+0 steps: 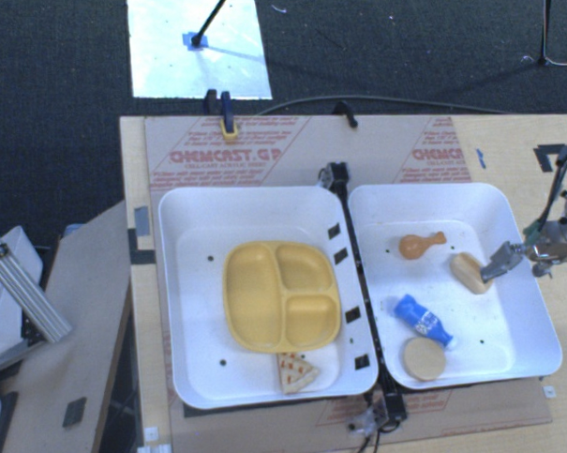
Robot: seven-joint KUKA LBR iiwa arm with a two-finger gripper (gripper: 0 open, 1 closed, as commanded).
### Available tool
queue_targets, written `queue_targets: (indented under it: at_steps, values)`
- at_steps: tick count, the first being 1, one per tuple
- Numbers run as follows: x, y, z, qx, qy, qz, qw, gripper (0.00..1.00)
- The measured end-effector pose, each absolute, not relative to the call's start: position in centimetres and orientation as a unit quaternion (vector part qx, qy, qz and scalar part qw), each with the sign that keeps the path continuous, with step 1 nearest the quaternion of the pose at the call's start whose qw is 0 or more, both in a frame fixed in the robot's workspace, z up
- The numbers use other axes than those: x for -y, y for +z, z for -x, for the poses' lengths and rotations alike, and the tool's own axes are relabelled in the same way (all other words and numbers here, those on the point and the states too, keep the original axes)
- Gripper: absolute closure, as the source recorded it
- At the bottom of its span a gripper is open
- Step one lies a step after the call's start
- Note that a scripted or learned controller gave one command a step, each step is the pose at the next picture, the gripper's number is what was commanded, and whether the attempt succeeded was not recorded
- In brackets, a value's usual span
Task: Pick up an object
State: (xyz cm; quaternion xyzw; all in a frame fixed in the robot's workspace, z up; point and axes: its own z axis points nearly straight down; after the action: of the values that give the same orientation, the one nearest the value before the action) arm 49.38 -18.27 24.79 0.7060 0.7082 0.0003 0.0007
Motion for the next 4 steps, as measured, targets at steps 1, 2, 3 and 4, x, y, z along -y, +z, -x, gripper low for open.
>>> queue_targets:
  at_steps: [1, 2, 3, 4]
  values:
    - [18.7, 18.7, -49.6, -0.707, -0.0007, -0.707, -0.001, 0.00]
    - [19.6, 13.7, -49.0, -0.707, -0.0006, -0.707, -0.001, 0.00]
    - [19.5, 8.5, -48.9, -0.707, -0.0004, -0.707, -0.001, 0.00]
    - [19.6, 9.8, -49.1, -0.708, 0.0006, -0.707, 0.001, 1.00]
